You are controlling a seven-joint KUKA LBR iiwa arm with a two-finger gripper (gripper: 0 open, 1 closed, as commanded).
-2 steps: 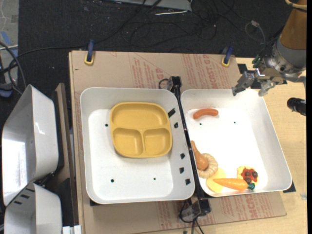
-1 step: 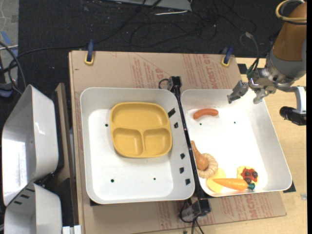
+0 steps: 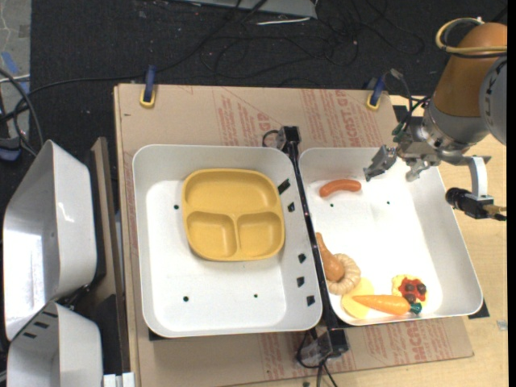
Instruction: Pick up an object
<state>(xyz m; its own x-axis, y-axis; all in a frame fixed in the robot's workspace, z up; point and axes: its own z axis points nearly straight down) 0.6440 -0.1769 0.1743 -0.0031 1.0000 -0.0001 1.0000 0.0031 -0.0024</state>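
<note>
The right bin (image 3: 439, 232) holds an orange-red sausage (image 3: 340, 187) near its far left, a tan chicken drumstick (image 3: 339, 268) along its left wall, an orange carrot (image 3: 380, 303) on a yellow slice at the front, and a small yellow piece with red berries (image 3: 410, 288) at the front right. My gripper (image 3: 397, 164) hangs over the bin's far right part, open, with nothing between its fingers. It stands to the right of the sausage and a little above it.
The left bin (image 3: 157, 240) carries a yellow three-compartment plate (image 3: 234, 214). Black clips line the divider between the bins. Yellow clamps (image 3: 147, 97) hold the cardboard bench at the back. White trays (image 3: 44, 224) lie off the bench at the left.
</note>
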